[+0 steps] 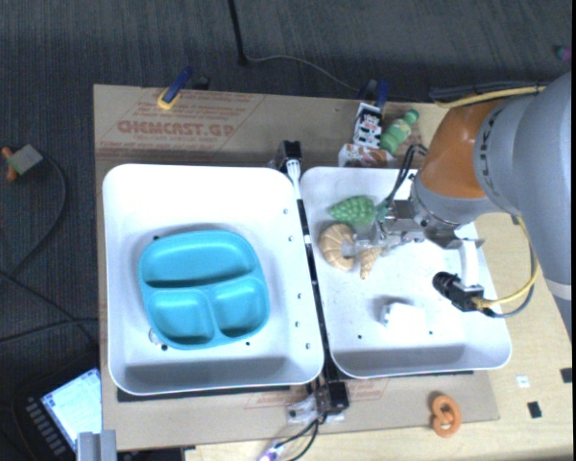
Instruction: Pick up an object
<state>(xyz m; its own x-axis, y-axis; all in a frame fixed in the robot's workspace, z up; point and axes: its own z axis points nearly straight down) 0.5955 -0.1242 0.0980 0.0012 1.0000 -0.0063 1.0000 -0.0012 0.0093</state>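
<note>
My gripper [382,239] hangs low in the right bin [480,349], near its middle left. Just left of it lies a tan croissant-shaped toy [336,243]. A small tan piece [368,260] sits right at the gripper's tip, touching or nearly so. A green leafy toy [355,207] lies just above the croissant, beside the gripper's body. A small white object [397,311] rests lower in the same bin, apart from the gripper. The grey arm with its orange band [461,152] covers the bin's upper right part.
The left bin [125,200] holds a blue divided plate [204,286]. Behind the right bin stand a small printed box [367,128] and a green toy [396,134]. An orange ring [445,413] lies on the bench in front of the bins.
</note>
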